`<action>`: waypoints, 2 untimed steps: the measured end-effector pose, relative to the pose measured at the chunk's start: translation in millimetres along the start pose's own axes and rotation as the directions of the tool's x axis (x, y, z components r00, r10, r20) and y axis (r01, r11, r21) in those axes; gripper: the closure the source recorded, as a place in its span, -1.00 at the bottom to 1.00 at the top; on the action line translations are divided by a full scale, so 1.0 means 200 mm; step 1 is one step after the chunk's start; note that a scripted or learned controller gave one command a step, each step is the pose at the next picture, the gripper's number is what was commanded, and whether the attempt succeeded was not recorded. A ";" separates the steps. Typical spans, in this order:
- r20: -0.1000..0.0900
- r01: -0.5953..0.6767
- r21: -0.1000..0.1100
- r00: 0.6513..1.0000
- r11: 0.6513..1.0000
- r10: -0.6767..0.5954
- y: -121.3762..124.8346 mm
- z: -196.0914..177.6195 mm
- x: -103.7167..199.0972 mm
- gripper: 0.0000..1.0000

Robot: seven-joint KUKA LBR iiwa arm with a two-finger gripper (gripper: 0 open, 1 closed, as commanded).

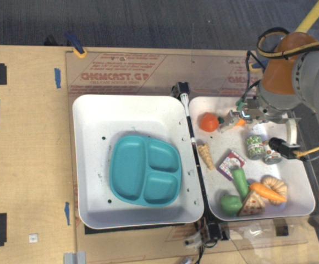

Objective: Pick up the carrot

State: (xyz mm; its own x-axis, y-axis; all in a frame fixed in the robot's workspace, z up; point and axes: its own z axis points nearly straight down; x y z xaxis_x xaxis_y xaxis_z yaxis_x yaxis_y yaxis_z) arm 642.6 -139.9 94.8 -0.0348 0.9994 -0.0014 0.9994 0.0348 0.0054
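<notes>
My gripper hangs over the upper part of the right bin, just beside the tomato; whether it is apart or together I cannot tell from here. The carrot lies well apart from me, toward the lower right of the frame, resting against the pastry with the pizza slice just beside it. I judge I am at the approach, nothing grasped. Next I must travel down the frame past the cans, centre over the carrot and descend across its narrow width.
</notes>
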 end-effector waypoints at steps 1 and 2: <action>-0.010 -0.135 0.038 0.991 0.990 0.135 0.09 0.04 -0.12 -1.00; -0.007 -0.136 0.052 0.991 0.989 0.136 0.08 0.00 -0.12 1.00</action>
State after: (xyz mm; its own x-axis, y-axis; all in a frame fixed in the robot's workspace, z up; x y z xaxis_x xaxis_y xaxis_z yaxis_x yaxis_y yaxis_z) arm 658.9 -164.1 94.2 0.1016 0.9948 0.0061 0.9938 -0.1013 -0.0460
